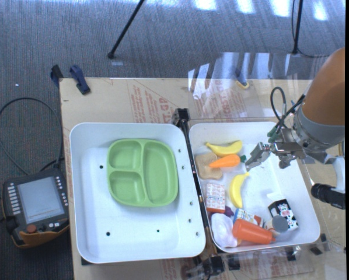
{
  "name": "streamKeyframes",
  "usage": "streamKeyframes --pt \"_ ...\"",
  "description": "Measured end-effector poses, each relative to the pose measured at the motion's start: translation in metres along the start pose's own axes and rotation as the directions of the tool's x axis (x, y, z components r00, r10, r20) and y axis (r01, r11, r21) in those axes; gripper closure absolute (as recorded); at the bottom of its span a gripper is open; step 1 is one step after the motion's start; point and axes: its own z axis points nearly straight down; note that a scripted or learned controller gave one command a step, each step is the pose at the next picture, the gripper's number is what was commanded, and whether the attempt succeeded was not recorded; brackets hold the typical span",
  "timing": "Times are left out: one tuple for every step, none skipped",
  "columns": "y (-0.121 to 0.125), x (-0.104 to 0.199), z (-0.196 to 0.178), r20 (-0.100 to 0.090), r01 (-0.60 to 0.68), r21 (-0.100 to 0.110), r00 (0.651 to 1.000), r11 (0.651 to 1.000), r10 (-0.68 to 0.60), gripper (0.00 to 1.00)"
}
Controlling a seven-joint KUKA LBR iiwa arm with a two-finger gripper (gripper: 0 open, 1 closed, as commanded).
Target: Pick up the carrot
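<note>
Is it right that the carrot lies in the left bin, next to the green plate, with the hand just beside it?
Not quite. The camera view shows the carrot in the right bin, with the hand just beside it. The green plate sits alone in the left bin.

We list: orange carrot [224, 161] with green tip; two yellow bananas [224, 149]; light-green divided plate [143, 172]; white bins [81, 156]; black-and-white cow-patterned carton [284, 212]; orange cone-shaped item [251, 232]; red-and-white box [215, 196].

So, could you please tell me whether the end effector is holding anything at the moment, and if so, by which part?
Nothing is held. The end effector hangs just right of the carrot, with nothing between its fingers; the carrot lies in the right bin.
</note>
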Motion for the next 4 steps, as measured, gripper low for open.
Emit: streamKeyframes --pt "0.044 0.020 0.079 -0.001 -0.071 0.008 0.997 0.997 0.071 0.00" --pt "0.117 -0.011 0.171 -0.001 -0.119 -0.016 0.993 0.993 0.119 0.00" --pt "0.068 -0.005 0.172 0.000 -0.221 -0.008 0.975 0.975 0.221 0.00" --pt "0.069 -0.005 0.163 -0.005 -0.228 -0.006 0.974 0.974 0.228 1.00"
